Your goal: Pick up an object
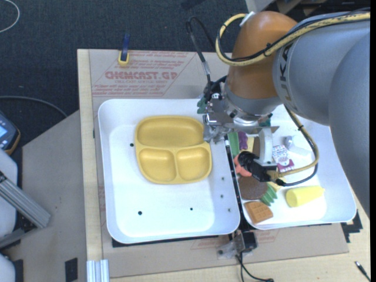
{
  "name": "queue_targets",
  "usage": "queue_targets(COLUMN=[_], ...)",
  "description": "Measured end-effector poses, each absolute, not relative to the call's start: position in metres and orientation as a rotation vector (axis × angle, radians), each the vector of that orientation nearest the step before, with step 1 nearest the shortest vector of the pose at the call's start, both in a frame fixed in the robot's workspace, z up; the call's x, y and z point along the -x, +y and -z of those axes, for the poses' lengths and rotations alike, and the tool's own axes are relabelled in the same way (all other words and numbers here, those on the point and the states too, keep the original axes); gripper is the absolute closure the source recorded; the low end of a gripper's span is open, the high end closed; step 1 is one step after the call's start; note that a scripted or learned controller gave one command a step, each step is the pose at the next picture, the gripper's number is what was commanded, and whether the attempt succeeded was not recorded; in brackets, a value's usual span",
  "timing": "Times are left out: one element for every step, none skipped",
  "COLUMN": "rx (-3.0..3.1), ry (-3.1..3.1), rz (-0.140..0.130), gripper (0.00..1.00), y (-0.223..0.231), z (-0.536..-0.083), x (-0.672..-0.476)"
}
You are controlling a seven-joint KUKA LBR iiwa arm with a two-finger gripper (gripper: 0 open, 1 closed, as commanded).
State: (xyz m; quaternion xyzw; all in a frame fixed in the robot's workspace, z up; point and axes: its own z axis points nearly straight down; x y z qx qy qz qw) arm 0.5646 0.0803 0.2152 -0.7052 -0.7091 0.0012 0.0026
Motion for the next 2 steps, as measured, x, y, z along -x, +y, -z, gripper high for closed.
queue_targets(rx=[2.220,2.222], ry=[-2.223,-2.222], rz=[0.001,0.002], gripper=[1.00,1.00], y=[0.0843,0.0835], z=[-0.2145,-0.2149], x=[-0.5688,-0.5720])
